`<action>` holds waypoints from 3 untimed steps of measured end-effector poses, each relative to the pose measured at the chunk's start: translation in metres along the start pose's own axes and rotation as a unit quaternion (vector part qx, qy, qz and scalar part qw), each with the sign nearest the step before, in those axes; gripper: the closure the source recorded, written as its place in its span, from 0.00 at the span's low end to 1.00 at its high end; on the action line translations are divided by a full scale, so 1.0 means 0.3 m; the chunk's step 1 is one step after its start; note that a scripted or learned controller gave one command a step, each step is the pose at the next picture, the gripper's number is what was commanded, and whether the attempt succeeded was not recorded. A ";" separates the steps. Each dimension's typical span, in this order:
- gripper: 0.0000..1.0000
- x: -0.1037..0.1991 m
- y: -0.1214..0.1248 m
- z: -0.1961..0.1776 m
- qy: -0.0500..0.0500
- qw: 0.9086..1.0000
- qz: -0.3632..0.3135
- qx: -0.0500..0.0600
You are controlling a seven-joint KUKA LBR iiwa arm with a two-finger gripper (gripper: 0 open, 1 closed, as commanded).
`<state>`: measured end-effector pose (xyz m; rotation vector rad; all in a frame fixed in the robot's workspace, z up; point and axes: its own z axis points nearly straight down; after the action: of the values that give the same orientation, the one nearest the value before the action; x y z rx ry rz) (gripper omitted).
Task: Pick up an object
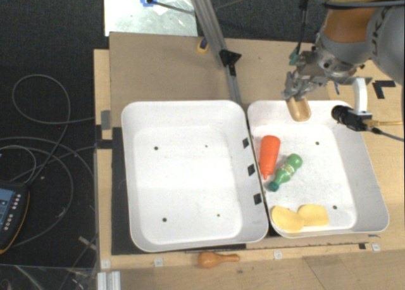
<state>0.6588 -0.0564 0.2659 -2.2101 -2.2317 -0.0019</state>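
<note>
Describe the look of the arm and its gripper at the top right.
The arm is bulky and rounded, with a glossy orange band over grey casing. Dark cables loop around its upper part. Below sits the gripper, a compact grey metal assembly with a small teal-green fitting on its side. A white bracket and a black cylindrical part stand beside it.

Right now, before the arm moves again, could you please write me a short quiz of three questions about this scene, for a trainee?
1. True or false: the orange plastic carrot lies in the right white bin.
2. What lies close beside the carrot? A) the green plastic bottle B) a blue cup C) a red ball
3. Where does the small brown pear-shaped toy lie?

Key: 1 true; 2 A; 3 on the wooden bench, outside both bins, at the near edge.
</note>
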 end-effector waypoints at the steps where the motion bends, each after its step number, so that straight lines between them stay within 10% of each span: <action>1: 1.00 0.153 0.015 0.016 0.000 1.000 0.000 -0.001; 3: 1.00 0.468 0.108 0.135 0.000 1.000 0.000 0.000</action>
<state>0.6900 0.0845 0.2255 -2.2099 -2.2314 -0.0025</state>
